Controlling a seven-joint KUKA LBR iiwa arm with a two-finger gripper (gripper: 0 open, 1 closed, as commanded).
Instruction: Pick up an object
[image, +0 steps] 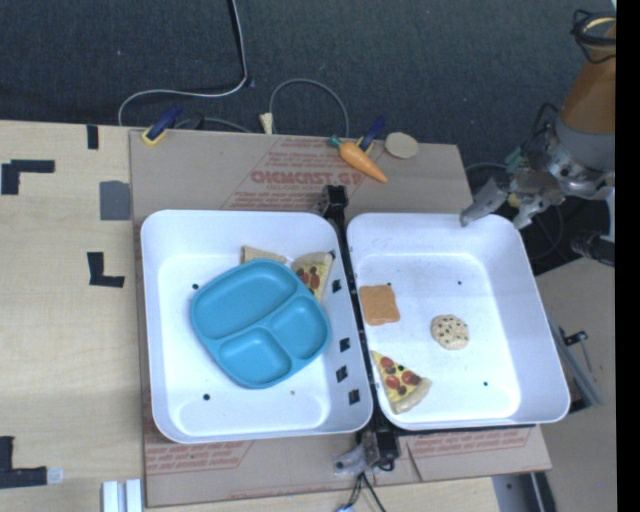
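Note:
In the right bin (520, 300) lie an orange-brown toast square (379, 304), a chocolate-chip cookie (450, 331) and a pizza slice (400, 381). A blue divided plate (260, 322) fills the middle of the left bin (160, 300). A second pizza slice (314, 270) and a tan piece (258, 255) peek out from behind the plate's far edge. My gripper (495, 212) hangs over the right bin's far right corner, well away from every object. It is open, with nothing between its fingers.
On the cardboard behind the bins lie a toy carrot (361, 161) and a round tan disc (402, 146). Cables loop across the dark floor at the back. A black divider clip (334, 203) sits where the two bins meet.

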